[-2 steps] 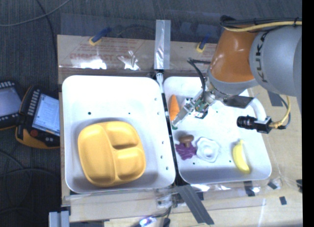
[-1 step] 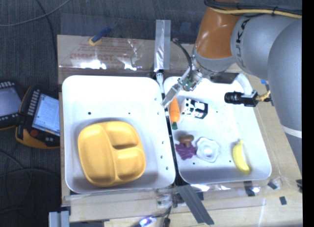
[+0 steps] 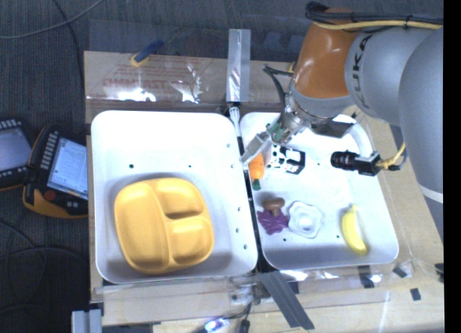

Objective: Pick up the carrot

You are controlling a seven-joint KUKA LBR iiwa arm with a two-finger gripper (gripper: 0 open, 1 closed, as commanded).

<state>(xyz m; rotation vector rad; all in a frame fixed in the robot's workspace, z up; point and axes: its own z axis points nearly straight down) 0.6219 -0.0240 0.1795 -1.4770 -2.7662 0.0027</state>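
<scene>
While the gripper (image 3: 257, 153) is hovering just above the carrot (image 3: 256, 168) at the right bin's (image 3: 374, 202) left wall, finger state is reading indeterminate.

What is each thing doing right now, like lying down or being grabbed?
carrot: at the right bin's left wall, at the gripper's tip; grabbed or not, hard to tell
gripper: low over the carrot
banana: lying flat in the right bin
purple toy: lying flat by the banana's bin mates
yellow tray: sitting right side up in the left bin

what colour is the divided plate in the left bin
Yellow; the divided plate shows in the camera view.
</scene>
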